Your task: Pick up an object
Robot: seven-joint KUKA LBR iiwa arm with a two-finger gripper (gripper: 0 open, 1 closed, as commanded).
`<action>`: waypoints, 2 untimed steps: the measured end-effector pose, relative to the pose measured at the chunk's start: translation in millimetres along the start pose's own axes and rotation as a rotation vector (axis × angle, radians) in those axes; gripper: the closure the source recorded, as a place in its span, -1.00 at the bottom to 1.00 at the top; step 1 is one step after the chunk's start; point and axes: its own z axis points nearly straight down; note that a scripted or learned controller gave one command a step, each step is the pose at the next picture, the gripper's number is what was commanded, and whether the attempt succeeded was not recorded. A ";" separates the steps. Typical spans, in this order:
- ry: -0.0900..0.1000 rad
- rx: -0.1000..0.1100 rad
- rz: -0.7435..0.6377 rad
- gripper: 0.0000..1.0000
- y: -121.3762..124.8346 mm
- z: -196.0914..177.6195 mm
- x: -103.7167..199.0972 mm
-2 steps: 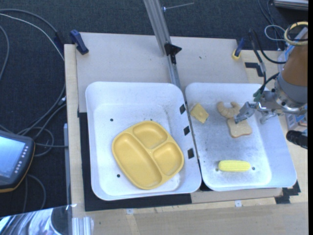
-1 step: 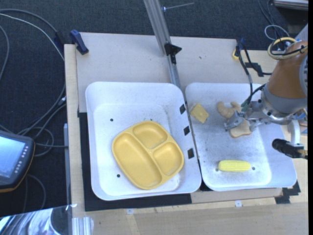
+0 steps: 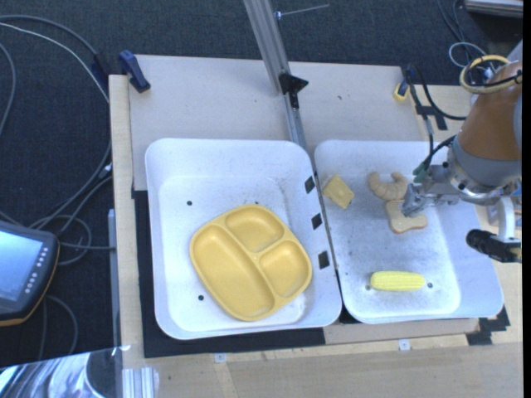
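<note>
The arm reaches in from the right, its orange band (image 3: 489, 127) above the wrist, and the end effector (image 3: 412, 199) is down low in the right bin (image 3: 473, 301), directly over a tan, biscuit-coloured piece (image 3: 406, 220) that lies near the middle of that bin. From this slanted view I cannot tell whether the end effector is spread or pressed together, and nothing is visibly caught in it; the tan piece appears to rest flat on the bin floor, so I would judge that no object has been lifted yet. Just beside it, toward the back, lies a second tan, knobbly piece (image 3: 383, 186), close enough that the two might be touching, though that is hard to settle here. Further left in the same bin sits a small yellow wedge (image 3: 338, 191), near the wall shared with the other bin, and toward the front edge a yellow corn cob (image 3: 397, 282) lies on its side, well apart from the rest. The left bin (image 3: 166, 189) holds a yellow divided plate (image 3: 250, 260) with three compartments. As for progress, the approach looks done and the arm seems to be at the point of grasping: closing on the tan piece, securing it and raising it off the bin floor are all left, as far as can be seen.
</note>
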 end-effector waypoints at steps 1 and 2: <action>-0.003 -0.005 0.000 1.00 2.0 -44.6 4.7; -0.004 -0.006 -0.002 1.00 11.7 -94.6 10.0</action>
